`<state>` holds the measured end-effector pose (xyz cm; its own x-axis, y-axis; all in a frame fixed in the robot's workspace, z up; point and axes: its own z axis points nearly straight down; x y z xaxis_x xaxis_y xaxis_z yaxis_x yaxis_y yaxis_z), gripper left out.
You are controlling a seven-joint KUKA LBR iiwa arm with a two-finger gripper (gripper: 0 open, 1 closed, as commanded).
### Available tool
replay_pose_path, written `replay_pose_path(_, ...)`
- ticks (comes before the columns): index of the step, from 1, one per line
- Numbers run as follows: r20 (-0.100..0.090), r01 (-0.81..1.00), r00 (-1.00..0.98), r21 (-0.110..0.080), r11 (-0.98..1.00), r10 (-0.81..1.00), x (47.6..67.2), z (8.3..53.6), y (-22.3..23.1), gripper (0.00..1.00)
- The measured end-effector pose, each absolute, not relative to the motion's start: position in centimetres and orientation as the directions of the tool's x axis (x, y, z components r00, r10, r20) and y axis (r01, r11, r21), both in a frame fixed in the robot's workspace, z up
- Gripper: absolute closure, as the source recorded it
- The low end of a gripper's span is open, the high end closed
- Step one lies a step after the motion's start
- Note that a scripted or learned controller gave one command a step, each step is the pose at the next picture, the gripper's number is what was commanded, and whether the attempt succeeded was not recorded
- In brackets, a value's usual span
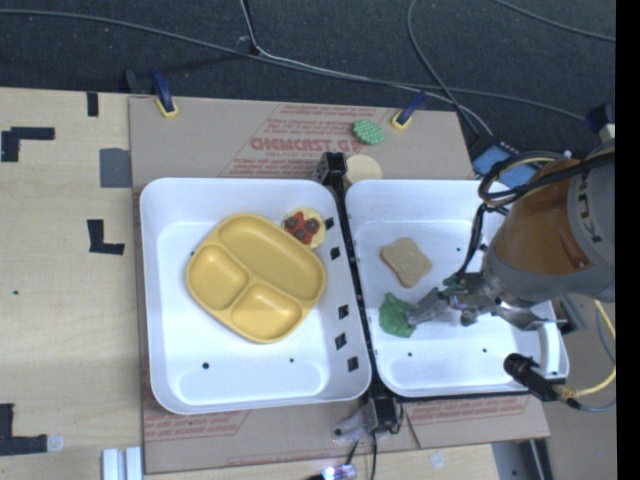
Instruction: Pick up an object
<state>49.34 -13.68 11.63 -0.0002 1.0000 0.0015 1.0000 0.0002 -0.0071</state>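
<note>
your hand point(418, 311) sits low in the right bin point(520, 373), its tips touching the green toy point(395, 317); you cannot tell if it grips. the toast slice point(405, 261) lies just beside, the yellow tray point(257, 277) in the left bin point(170, 368).

I see wooden bench point(60, 298) bearing cardboard sheet point(290, 138); on sheet, left bin point(165, 368) and right bin point(440, 380) touching side by side, green disc point(368, 131) near back edge.

Red print reading "CHEMCAST" is showing on the brown cardboard sheet point(270, 138) behind the bins; smaller lettering is staying illegible.
</note>
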Motion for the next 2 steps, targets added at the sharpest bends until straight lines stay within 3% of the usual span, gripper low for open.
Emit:
replay_pose_path(1, 0.001, 1.000, -0.001, -0.001, 0.001, 1.000, 49.4, 8.4, -13.6, 0.00)
replay_pose_path(2, 0.001, 1.000, -0.002, 0.003, 0.002, 1.000, 49.5, 9.7, -13.6, 1.00)
